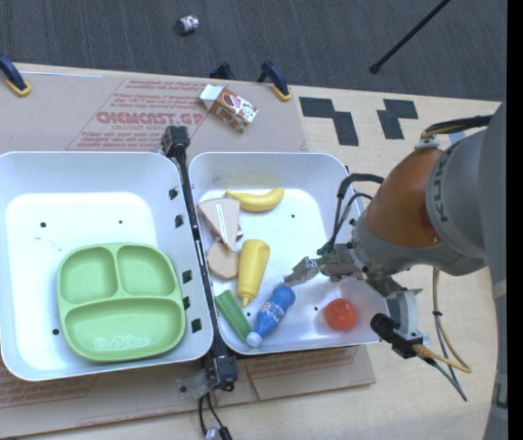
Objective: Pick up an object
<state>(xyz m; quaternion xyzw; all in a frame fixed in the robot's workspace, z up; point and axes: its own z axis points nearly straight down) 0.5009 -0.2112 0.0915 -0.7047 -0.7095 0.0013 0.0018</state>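
Observation:
The right bin (pixel 330 168) holds a yellow banana (pixel 256 198), a pale sandwich wedge (pixel 220 220), a round tan piece (pixel 223 262), a yellow bottle (pixel 252 269), a green stick-shaped item (pixel 231 312), a blue bottle (pixel 275 309) and a red tomato-like ball (pixel 340 314). My gripper (pixel 305 269) reaches in from the right and hangs low over the bin floor. It is just right of the yellow bottle, above the blue bottle's upper end and up-left of the red ball. I see nothing held in it.
A green divided plate (pixel 121 301) lies in the left bin (pixel 23 177). A small brown-and-white carton (pixel 229 107) sits on the cardboard behind the bins. The arm's orange band (pixel 408 214) and cables overhang the right bin's right wall.

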